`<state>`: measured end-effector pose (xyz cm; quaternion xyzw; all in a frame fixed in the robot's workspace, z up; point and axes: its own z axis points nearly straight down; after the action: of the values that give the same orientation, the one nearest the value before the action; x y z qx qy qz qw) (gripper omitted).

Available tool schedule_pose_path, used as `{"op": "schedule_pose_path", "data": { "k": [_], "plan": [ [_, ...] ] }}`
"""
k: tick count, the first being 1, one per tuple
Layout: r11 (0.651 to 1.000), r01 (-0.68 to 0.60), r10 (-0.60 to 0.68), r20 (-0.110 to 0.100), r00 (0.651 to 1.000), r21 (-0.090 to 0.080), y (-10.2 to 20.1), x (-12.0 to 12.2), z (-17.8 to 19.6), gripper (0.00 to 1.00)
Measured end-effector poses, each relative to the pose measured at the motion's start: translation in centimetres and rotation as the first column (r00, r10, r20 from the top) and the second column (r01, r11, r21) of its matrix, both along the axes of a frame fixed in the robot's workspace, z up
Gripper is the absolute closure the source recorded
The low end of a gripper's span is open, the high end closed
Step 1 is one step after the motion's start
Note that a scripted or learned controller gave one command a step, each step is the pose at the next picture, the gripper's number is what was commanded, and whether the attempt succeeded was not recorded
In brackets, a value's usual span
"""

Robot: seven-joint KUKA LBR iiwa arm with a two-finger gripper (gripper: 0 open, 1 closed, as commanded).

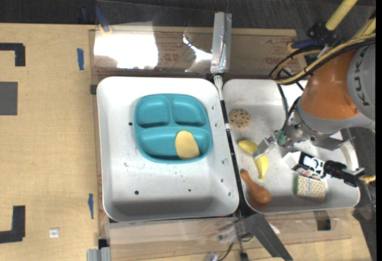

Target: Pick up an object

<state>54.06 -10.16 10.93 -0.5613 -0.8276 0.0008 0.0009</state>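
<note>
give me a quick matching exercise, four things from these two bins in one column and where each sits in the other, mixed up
Things:
1. yellow oval piece
2. round cookie
3. banana
4. patterned cup

Places:
A. lying on its side in the right bin, near the front right corner
B. in the lower compartment of the teal tray, left bin
C. near the back left of the right bin
D. just below the gripper, middle of the right bin

Pairs: 1-B, 2-C, 3-D, 4-A

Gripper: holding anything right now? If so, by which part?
Cannot be told. The gripper is low in the right bin, just right of the banana, but the view is too small to show anything between its jaws.
</note>
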Motion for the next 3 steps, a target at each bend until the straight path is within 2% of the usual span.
{"op": "schedule_pose_path", "data": {
  "k": [1, 2, 3],
  "plan": [
    [0.992, -0.127, 0.127, 0.006, 0.992, 0.001, -0.3, 0.2, -2.1, 0.0],
    [0.992, -0.127, 0.127, 0.016, 0.992, -0.002, -0.3, 0.5, -0.9, 1.0],
    [0.997, 0.072, -0.072, 0.002, 0.997, 0.001, -5.9, -2.3, -2.0, 1.0]
  ]
}}
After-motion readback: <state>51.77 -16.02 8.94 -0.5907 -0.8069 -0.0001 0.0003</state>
